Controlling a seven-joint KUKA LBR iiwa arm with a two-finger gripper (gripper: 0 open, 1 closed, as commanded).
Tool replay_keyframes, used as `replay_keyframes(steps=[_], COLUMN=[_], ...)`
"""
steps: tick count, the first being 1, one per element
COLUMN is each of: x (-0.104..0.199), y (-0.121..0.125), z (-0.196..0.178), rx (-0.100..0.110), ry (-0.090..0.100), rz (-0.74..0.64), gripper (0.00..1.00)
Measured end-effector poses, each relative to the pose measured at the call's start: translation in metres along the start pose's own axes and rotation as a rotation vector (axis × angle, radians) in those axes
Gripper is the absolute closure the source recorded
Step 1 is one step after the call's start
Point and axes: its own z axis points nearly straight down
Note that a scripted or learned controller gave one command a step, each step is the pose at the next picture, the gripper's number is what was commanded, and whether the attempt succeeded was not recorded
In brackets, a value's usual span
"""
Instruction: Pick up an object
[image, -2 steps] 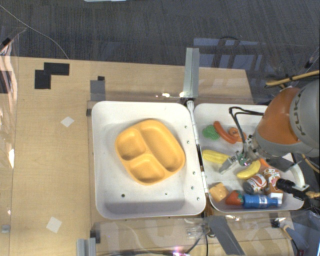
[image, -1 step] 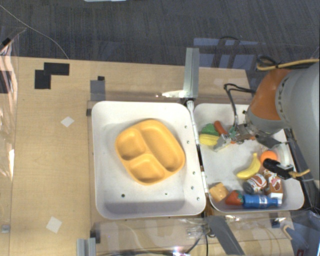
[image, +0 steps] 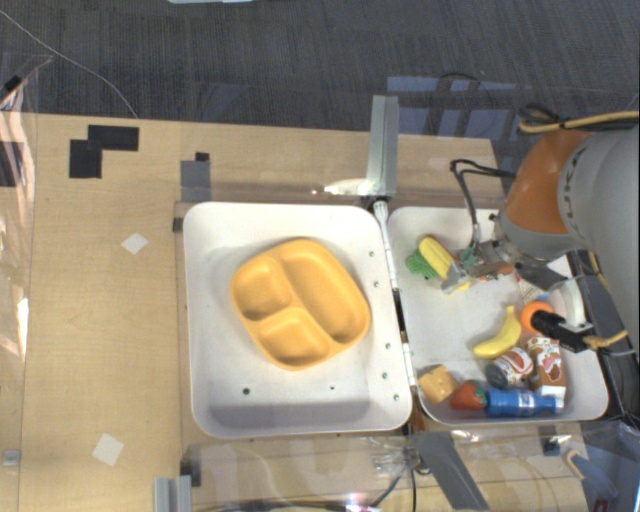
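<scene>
Nearest the camera, along the near wall of the right bin, lie a tan block, a red piece and a blue bottle, touching in a row.

The gripper is low over the far half of that bin. Whether it is apart or together I cannot tell, and nothing shows clamped in it. Just to its left lies a corn cob, yellow with a green end, close to the tip or perhaps touching it. The view does not settle which. The cob looks the likeliest target.

Nearer and to the right lie a banana and an orange item. Two brown-and-white packs sit just beyond the bottle. Well to the left, the left bin holds a yellow divided plate.

As I judge it, the reach is made, but the pick is not. Every object still rests on the bin floor. The grasp has to be shown firm, and then the lift remains.
</scene>
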Motion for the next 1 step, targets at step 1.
replay_keyframes(steps=[1], x=[0.0953], y=[0.0372], z=[-0.0863], rx=[0.008], ry=[0.011], rz=[0.198], gripper=[1.0])
